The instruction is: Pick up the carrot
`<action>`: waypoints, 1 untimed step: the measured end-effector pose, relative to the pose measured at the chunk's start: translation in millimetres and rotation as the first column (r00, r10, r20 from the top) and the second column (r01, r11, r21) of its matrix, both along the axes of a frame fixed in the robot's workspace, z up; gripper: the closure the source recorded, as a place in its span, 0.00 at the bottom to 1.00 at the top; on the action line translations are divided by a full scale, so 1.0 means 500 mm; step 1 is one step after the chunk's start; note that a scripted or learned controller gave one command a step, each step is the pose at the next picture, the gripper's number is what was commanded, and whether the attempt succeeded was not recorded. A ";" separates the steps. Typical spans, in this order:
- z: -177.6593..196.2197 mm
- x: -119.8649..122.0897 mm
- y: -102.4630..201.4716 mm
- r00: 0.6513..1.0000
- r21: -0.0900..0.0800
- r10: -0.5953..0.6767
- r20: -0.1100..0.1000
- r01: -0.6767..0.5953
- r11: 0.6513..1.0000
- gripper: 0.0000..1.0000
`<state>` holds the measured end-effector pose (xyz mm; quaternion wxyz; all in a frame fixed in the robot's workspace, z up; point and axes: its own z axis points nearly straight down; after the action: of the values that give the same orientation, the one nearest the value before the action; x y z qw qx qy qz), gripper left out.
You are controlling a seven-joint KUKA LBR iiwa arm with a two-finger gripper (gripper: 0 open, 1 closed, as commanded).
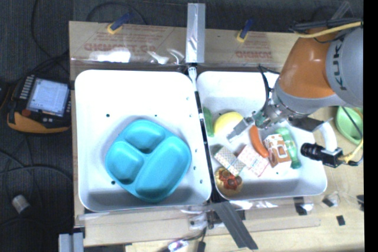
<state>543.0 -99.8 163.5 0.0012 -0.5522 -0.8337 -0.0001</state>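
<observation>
Carrot (257, 141) lies in the right bin (295, 189), between a yellow lemon (226, 122) and an orange-white carton (277, 149); gripper (253, 122) hangs just above its upper end, fingers spread and holding nothing; arm (331, 68) shows letters "KU"; left bin (88, 127) holds a blue divided tray (147, 159).

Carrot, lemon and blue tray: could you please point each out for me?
carrot (258, 141), camera view, middle of its orange body.
lemon (226, 122), camera view, centre of its yellow skin.
blue tray (133, 171), camera view, left compartment's rim.
</observation>
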 end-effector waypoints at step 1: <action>0.040 0.061 -0.094 0.999 0.000 0.050 0.002 -0.050 0.999 0.00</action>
<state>573.7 -146.8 183.6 0.0003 -0.5311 -0.8473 -0.0008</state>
